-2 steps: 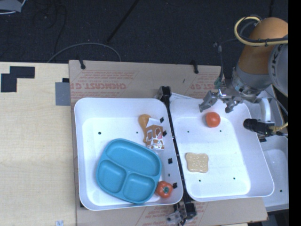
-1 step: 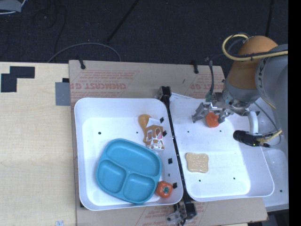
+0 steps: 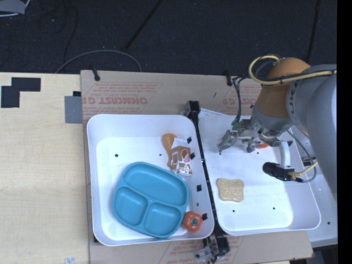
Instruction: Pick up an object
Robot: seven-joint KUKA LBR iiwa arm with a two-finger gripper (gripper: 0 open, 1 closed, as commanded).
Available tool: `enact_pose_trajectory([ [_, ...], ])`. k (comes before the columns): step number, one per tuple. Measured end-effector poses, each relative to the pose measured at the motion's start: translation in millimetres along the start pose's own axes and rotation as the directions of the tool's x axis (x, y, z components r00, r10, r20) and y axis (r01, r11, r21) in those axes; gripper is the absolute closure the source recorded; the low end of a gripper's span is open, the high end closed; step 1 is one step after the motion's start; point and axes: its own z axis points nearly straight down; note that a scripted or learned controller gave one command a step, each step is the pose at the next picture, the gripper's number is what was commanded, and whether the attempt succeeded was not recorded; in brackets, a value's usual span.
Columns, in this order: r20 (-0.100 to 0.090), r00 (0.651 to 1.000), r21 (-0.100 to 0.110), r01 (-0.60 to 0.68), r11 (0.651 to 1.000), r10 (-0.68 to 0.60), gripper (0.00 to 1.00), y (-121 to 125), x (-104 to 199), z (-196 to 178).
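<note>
Nearest the camera, left bin [image 3: 99, 147]: blue divided tray [image 3: 149, 198], orange-red ball [image 3: 192, 221] at its corner, snack packet [image 3: 180, 161], tan piece [image 3: 168, 141] behind. Right bin [image 3: 308, 213]: beige cracker-like piece [image 3: 230, 190]. Farther back, gripper [image 3: 240, 141] low over the floor; jaw state cannot be told.

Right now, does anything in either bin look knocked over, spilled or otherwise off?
Nothing looks spilled or broken. The blue divided tray lies skewed in the left bin, with a small carton tipped at its upper corner and a tomato by its lower one. A beige waffle lies flat in the right bin.
</note>
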Motion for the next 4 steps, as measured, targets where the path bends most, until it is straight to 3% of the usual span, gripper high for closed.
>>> enact_pose_trajectory([
  [1, 0.001, 1.0, -0.005, -0.001, 1.0, 0.001, 1.0, 1.5, -0.6, -13.5],
  [4, 0.002, 1.0, -0.012, 0.002, 1.0, -0.002, 1.0, -4.9, -2.3, -153.5],
])
